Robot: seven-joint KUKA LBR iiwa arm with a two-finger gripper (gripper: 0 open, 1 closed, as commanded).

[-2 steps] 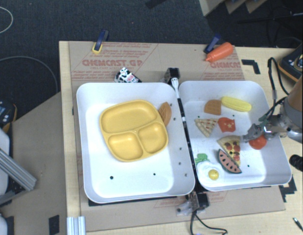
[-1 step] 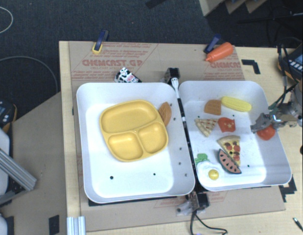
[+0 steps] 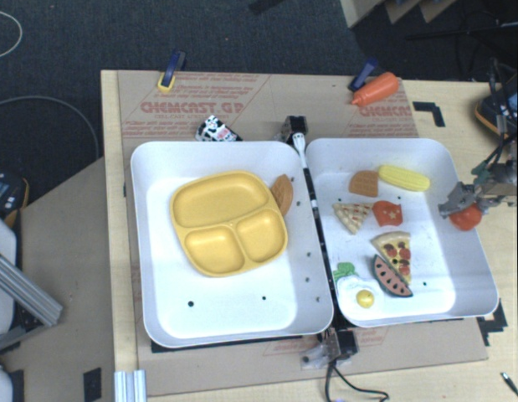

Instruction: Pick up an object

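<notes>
In the right bin (image 3: 459, 287), nearest to the camera, a fried egg (image 3: 359, 294) with a green piece beside it is seen, then a watermelon slice (image 3: 392, 276) touching a pizza slice (image 3: 394, 247). Farther back a red tomato (image 3: 387, 213), a triangular sandwich piece (image 3: 352, 217), a brown bread slice (image 3: 364, 182) and a yellow corn cob (image 3: 403, 177) are laid. At the right rim the gripper (image 3: 464, 208) is found, and a small red object (image 3: 467, 218) is seen at its fingertips; whether it is clamped cannot be told. In the left bin (image 3: 154, 249) a yellow divided plate (image 3: 229, 222) is placed, with a brown cookie (image 3: 282, 193) against its far right edge.
</notes>
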